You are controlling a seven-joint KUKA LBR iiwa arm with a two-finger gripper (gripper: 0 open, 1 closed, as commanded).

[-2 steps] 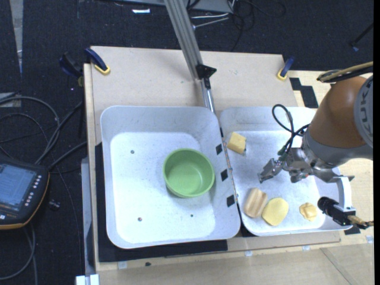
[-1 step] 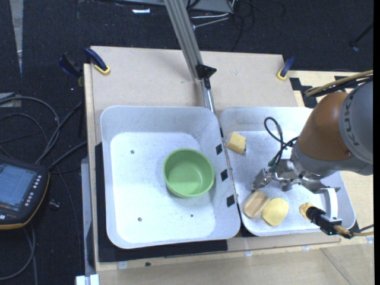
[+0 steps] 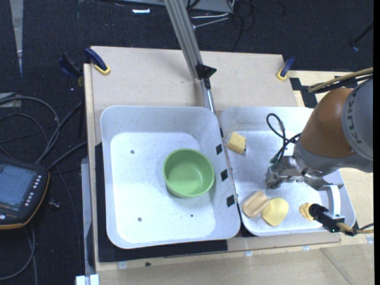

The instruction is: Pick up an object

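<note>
Gripper: low in the right bin, near its middle, pointing down. You cannot tell from this slant whether it is open or closed, and nothing shows held in it. The nearest candidates are a tan lump and a yellow lump. They touch each other, or nearly so, and lie just beside the gripper toward the bin's front. Risk one, by my judgement: the two lie so close that a descent between them catches both or shoves one into the other, and you come up with nothing. Risk two: both look rounded, so a pinch off centre likely squirts the piece out sideways. Risk three: they sit near the front wall, so a nudge may wedge them against the slope, where a straight-down grasp gets no purchase. Risk four: the gripper seems offset from either lump, not over one, so closing here would probably grab air. Pose: the wrist hangs over the right half of the bin with the orange band above it. The arm reaches in from the right and covers the bin's right side, so anything beneath it is hidden from you. Further out, a yellow block lies alone near the bin's left wall, well apart from the gripper, and reads as the cleaner target. The left bin holds a green bowl, upright, near its middle.
</note>
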